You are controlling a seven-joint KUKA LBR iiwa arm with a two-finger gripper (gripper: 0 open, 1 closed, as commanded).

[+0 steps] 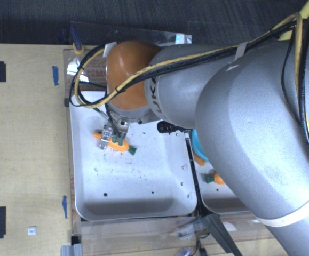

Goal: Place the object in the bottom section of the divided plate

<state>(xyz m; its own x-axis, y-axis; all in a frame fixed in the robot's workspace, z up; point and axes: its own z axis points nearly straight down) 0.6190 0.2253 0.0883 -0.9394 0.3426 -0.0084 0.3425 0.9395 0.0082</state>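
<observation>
With the gripper closed on the toy carrot at the left bin's 10 o'clock, treat it as light and slippery; hold mid-body.

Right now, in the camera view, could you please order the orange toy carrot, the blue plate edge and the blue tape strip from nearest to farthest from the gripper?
1. Orange toy carrot, directly at the gripper, left bin.
2. Blue tape strip, up-left on the bench.
3. Blue plate edge, right bin, beside the arm.

Grey arm lowered, claw pointing down
</observation>
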